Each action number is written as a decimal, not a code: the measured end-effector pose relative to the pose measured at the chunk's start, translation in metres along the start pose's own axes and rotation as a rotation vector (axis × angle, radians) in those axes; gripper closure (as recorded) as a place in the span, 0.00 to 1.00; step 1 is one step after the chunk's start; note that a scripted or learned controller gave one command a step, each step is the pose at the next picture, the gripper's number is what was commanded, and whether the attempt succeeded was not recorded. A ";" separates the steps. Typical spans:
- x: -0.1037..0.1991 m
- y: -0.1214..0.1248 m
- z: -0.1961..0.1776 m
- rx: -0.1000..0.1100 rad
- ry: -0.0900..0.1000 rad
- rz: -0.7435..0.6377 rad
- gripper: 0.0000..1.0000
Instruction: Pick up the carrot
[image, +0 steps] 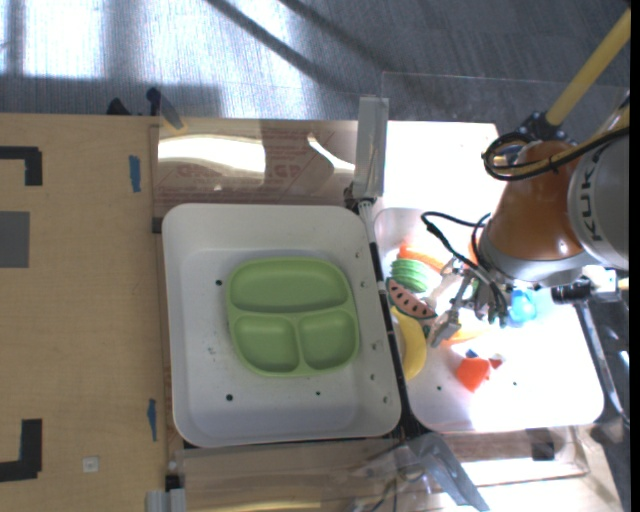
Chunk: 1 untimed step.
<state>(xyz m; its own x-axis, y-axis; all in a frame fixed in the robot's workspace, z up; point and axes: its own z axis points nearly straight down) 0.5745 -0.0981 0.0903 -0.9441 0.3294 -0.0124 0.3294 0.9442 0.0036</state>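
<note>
We hover our end effector (462, 306) over the right bin (560, 405), low above its left side; whether it is apart or together we cannot tell. The carrot (472, 371) lies just beyond it toward the bin's near edge, untouched. We judge this the approach: next, shift over the carrot and descend.

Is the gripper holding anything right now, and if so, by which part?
Cannot be told. The gripper hangs low over the toys in the right bin, close to the banana and watermelon slice, but glare hides any contact.

Bench (70, 300) with two white bins, left (200, 390) and right (540, 405).
</note>
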 end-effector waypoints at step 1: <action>-0.036 0.017 0.001 0.001 0.000 0.238 0.00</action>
<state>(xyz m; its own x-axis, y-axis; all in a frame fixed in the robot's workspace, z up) 0.6139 -0.0939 0.0896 -0.8398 0.5428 -0.0112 0.5428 0.8398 0.0052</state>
